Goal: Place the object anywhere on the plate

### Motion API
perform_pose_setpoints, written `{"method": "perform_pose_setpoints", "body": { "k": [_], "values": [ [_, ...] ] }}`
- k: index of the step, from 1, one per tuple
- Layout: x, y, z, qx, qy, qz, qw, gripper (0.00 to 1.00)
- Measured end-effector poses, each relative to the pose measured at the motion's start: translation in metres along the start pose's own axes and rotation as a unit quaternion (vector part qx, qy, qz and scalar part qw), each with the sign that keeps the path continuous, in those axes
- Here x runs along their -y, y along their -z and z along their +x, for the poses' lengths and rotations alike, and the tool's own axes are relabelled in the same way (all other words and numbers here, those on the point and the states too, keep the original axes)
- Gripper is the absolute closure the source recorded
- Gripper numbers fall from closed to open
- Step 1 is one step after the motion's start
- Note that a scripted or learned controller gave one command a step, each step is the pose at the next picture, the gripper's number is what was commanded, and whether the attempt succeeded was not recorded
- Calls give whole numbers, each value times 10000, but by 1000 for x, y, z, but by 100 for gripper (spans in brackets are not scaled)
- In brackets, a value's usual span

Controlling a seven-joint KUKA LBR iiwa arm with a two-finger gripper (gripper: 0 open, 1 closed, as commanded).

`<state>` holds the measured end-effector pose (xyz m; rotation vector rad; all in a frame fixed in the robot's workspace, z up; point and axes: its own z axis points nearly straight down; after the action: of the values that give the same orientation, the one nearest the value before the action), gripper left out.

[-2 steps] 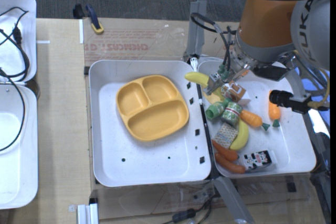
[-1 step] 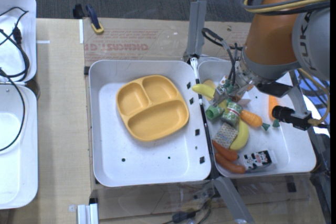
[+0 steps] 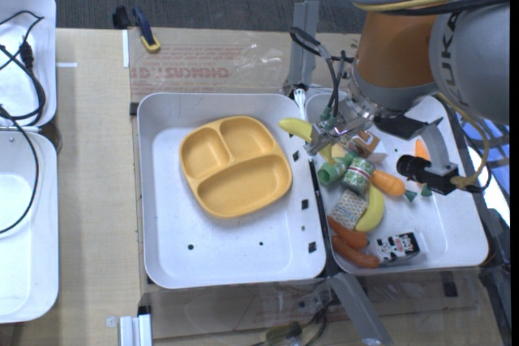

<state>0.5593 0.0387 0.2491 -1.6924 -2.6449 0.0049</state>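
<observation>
A yellow three-compartment plate (image 3: 235, 166) lies in the left white bin (image 3: 162, 247) with nothing on it. My gripper (image 3: 331, 130) hangs low over the near-left corner of the right bin (image 3: 462, 231), just right of the wall between the bins. Directly under and beside it lies a pile of toy food: a small yellow banana (image 3: 294, 128) at the divider, green cans (image 3: 347, 172), a brown piece (image 3: 366, 144) and a carrot (image 3: 388, 184). Cables and the wrist hide the gripper's tips, and I see nothing clearly held.
More items fill the right bin: a second banana (image 3: 374, 211), a patterned block (image 3: 348, 207), red sausages (image 3: 353, 245), a black-and-white carton (image 3: 398, 247). A black bracket (image 3: 426, 173) juts from the arm. A blue clamp (image 3: 144, 28) sits behind the bins.
</observation>
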Motion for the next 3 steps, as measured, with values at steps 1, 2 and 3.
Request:
{"method": "perform_pose_setpoints", "body": {
  "k": [1,2,3],
  "values": [
    [-25,-6,18,0,303,2,9995,100],
    [-25,-61,3,-5,120,19,9999,100],
    [5,-60,12,-8,-427,16,9991,100]
  ]
}}
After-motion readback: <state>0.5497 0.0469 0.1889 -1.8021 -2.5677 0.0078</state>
